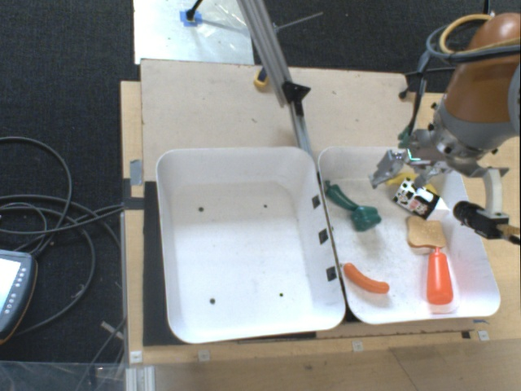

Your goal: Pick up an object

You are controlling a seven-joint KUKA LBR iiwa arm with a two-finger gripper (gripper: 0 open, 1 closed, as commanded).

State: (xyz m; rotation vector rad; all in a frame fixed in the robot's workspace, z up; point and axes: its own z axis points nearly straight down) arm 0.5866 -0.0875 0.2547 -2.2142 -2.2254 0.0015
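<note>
Camera view | gripper (pixel 396 169) over right bin (pixel 480 300), fingers' state unclear to you | orange sausage (pixel 366 279) (looks light, smooth, likely slippery): pinch it mid-length, across its width

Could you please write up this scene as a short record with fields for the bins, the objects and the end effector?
left bin: white, shallow
right bin: white, shallow, beside the left bin
objects in right bin: green tool; orange sausage-shaped piece; orange bottle-shaped piece; tan slice; small black-and-white box
end effector: over the far part of the right bin
object in grasp: none seen between its fingers
</note>
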